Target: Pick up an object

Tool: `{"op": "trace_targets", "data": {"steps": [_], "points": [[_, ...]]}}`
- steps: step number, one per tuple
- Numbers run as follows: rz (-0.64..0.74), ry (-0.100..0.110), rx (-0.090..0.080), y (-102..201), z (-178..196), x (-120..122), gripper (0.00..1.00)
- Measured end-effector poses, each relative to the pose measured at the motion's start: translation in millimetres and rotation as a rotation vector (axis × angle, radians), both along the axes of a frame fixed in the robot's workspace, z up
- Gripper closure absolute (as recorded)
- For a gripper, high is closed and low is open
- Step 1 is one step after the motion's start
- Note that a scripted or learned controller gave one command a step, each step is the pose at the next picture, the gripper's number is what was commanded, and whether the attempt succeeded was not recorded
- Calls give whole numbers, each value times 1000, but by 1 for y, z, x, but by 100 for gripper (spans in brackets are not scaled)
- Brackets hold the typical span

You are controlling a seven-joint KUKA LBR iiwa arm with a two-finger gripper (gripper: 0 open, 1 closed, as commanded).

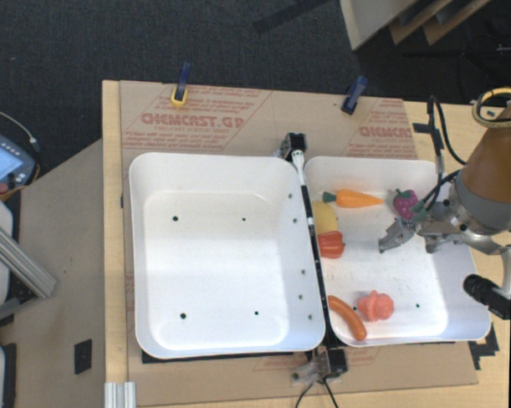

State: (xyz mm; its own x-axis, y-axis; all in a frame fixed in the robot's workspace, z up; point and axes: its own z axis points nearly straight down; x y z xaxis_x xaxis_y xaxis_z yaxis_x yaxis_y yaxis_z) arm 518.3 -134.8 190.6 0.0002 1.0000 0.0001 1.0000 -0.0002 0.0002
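The objects to choose from all lie in the right bin (440, 176). A toy carrot (359, 198), orange with a green stub at its left end, lies near the far wall, and a small purple grape-like piece (405, 198) sits just to its right. Against the bin's left wall are a pale yellow piece (324, 216) and, touching it on the near side, a red piece (330, 243). Toward the near wall a pink rounded toy (375, 306) sits just beside an orange sausage-shaped toy (347, 318) that lies at a slant. The end effector (395, 238) hangs over the middle of this bin, just near of the purple piece, its dark fingers pointing left; whether they are spread or closed cannot be told, and nothing shows between them. The arm's grey wrist and orange band (493, 170) reach in from the right edge. The left bin (148, 174) shows a white floor with a few small dark dots. Both bins rest on a brown cardboard sheet (133, 111) on the table, printed in red with "CHEMCAST" upside down, the rest too small to read. A yellow-tipped clamp (181, 86) and a blue clamp (355, 94) grip its far edge.
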Motion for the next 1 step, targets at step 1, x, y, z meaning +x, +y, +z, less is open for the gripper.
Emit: {"op": "trace_targets", "data": {"steps": [1], "points": [[0, -21, -7, -22, 242, -38, 0]]}}
